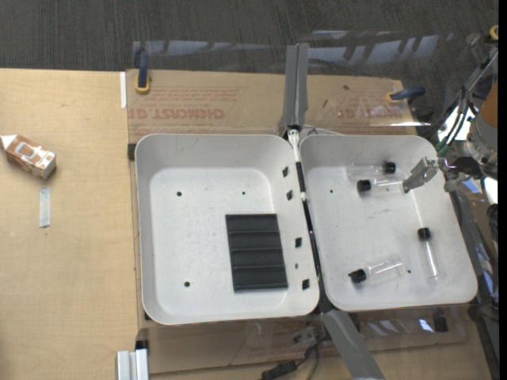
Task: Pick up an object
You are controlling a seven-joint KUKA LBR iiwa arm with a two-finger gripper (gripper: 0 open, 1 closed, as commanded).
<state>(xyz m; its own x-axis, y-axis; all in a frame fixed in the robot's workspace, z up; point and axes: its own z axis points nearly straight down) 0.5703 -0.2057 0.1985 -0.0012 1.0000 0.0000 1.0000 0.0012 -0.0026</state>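
Claw (424, 174) hangs over the right bin (333, 291) near clear black-capped tubes (376, 182); can't tell its grip state.

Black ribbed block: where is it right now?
The black ribbed block lies flat in the left bin, toward its lower right part, close to the divider next to the right bin.

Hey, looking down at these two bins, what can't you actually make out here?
- Claw, camera view: small and blurred, so open or shut is unclear.
- Arm: cut off by the right edge.
- Clear tubes in the right bin: transparent, contents unreadable.
- Small box on the bench: label too small.
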